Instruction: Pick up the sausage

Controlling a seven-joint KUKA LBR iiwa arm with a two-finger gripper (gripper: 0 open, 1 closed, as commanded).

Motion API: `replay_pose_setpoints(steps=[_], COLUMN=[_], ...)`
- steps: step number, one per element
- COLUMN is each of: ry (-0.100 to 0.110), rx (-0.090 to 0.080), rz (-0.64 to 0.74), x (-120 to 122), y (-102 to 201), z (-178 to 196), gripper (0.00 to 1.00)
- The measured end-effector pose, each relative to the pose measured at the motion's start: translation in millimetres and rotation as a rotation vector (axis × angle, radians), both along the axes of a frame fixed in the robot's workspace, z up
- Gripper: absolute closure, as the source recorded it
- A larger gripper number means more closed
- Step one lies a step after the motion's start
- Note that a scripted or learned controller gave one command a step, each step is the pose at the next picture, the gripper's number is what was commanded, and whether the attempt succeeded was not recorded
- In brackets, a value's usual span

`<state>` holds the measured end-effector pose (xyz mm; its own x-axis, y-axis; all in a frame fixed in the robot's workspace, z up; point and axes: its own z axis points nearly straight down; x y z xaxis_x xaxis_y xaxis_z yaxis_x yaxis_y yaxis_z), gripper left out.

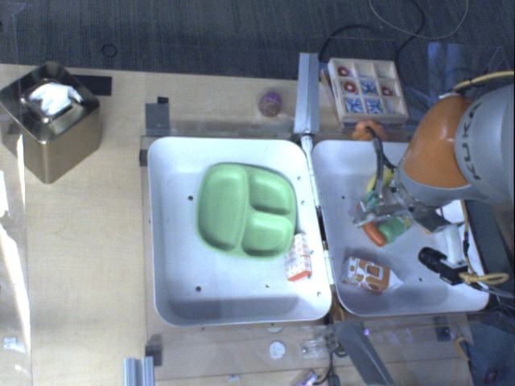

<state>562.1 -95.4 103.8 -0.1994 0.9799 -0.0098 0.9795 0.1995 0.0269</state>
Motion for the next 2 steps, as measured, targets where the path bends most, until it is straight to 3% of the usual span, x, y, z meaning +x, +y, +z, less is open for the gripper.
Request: replay_pose_setpoints(steps=[1, 2], ry=[0.021, 0.019], rx=[0.003, 0.002], rz=[-0.02, 0.085], x=[-40, -20], y=[-62, 0], z=[24, 94], gripper=[1.0, 1.0])
